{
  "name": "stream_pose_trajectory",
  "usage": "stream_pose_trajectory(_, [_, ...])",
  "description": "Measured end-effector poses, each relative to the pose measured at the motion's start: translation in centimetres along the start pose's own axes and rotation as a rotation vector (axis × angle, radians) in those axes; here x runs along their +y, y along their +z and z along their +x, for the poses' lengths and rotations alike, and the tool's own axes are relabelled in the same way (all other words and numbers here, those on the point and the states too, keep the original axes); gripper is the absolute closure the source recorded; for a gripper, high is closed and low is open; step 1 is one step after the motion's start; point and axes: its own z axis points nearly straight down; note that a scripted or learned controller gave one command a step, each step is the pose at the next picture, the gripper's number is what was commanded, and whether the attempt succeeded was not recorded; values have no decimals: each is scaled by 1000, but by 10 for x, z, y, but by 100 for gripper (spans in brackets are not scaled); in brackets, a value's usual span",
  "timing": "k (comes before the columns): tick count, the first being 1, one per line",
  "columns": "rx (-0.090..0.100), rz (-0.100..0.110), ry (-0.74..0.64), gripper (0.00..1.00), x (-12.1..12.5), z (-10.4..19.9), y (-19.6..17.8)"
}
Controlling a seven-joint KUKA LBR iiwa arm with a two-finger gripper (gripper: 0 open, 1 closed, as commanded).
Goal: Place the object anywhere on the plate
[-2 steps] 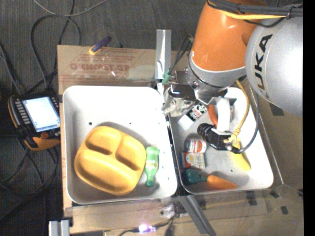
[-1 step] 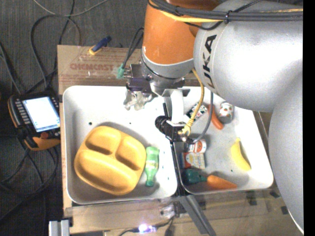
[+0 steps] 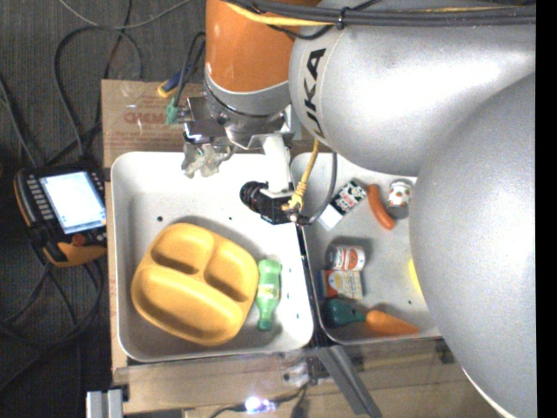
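Observation:
A yellow plate point(image 3: 193, 281) with three compartments lies in the left bin point(image 3: 144, 190), toward its near side. A green bottle point(image 3: 268, 293) lies lengthwise in the same bin, right against the plate's right rim and off its surface. My gripper point(image 3: 205, 160) hangs over the far left corner of the left bin, well away from the plate and the bottle. I see nothing held in it. The grey and orange arm covers the top and right of the view.
A black part point(image 3: 263, 201) on the wrist hangs over the wall between the bins. The right bin point(image 3: 365, 336) holds a small carton point(image 3: 350, 197), a sausage point(image 3: 380, 207), a ball point(image 3: 399, 194), a can point(image 3: 346, 258) and a carrot point(image 3: 392, 323). A tablet point(image 3: 70, 200) lies left of the bench.

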Motion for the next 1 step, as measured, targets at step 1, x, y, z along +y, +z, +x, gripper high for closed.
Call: stream_pose_trajectory(1, [3,1,-279,100,0,2,131])
